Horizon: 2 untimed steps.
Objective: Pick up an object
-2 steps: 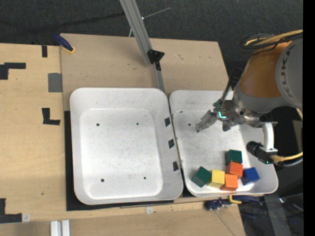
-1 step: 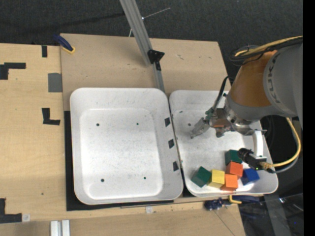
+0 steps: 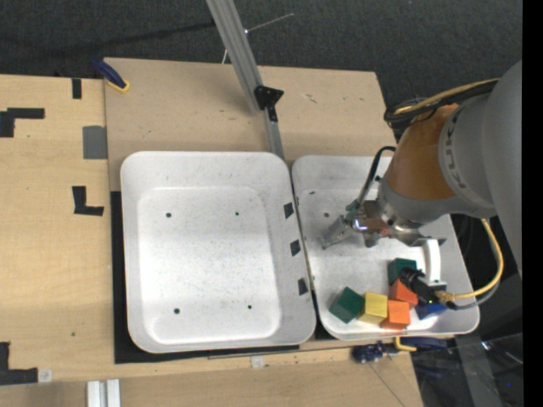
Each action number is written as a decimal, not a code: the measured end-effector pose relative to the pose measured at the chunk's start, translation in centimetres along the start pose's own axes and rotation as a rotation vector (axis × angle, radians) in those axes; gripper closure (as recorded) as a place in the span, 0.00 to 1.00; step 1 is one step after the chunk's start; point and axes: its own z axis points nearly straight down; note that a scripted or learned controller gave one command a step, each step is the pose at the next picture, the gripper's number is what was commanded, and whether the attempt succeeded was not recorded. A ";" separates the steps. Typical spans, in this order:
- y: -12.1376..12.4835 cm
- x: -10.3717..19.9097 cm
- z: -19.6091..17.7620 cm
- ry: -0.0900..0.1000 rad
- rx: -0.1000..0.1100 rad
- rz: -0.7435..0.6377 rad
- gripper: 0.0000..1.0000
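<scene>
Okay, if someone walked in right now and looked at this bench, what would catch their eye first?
Probably the big grey arm with its orange band, reaching in from the right with its gripper over the right bin. Next, the bright cluster in that bin's near corner: a green block, a yellow block and an orange block. The wide left bin stands out as a plain white expanse.

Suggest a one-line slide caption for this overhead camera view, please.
KUKA arm's gripper poised over the right bin, above a cluster of coloured blocks at its near edge.
</scene>
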 end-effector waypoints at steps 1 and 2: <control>-0.1 0.0 2.2 0.000 -0.002 -0.001 0.00; -0.1 0.2 1.1 0.002 -0.003 -0.002 1.00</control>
